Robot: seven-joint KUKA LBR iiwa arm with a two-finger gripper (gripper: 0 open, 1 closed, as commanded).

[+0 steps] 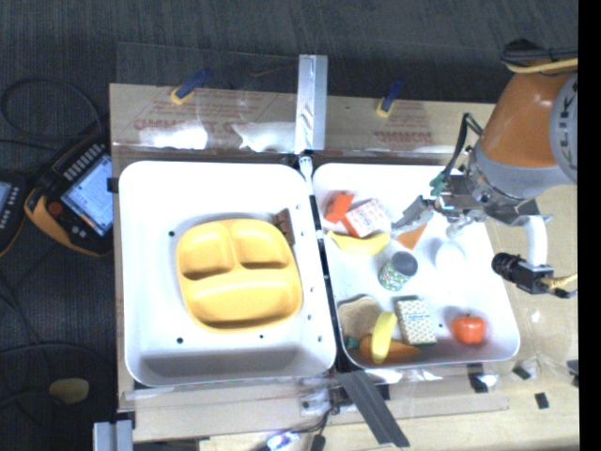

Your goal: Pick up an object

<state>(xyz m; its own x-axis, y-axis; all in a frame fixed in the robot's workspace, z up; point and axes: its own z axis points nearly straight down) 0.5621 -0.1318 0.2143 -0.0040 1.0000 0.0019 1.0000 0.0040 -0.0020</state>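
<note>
Camera view: two white bins (pixel 131 280) on wood bench (pixel 554 280), dark carpet (pixel 282 12) around, pendant (pixel 80 195) left; gripper (pixel 449 205) state unclear.

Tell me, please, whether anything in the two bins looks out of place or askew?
Mostly no. The yellow tray lies flat in the left bin. In the right bin the toys are loosely heaped: the banana leans over the carrot, and the small can sits tilted. Nothing looks spilled or damaged.

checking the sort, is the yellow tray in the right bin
No, the yellow tray lies in the left bin.
</note>
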